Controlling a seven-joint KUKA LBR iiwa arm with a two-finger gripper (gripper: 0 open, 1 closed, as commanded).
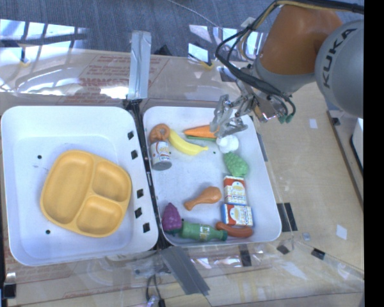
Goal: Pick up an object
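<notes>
The right bin (264,171) holds several toy foods. An orange carrot (198,132) lies at its top, with a yellow banana (185,146) just below it and a white round piece (228,144) to the right. My gripper (225,121) hangs over the bin's top right, right above the carrot's right end and the white piece. Nothing can be seen held in it. A small can (160,155) stands by the left wall under a brown piece (158,133).
Lower in the right bin lie a green leafy piece (236,165), a drumstick (203,198), two small boxes (235,190) (237,215), a sausage (235,230), a green bottle (201,231) and a purple piece (171,217). The left bin (13,146) holds a yellow divided plate (84,192).
</notes>
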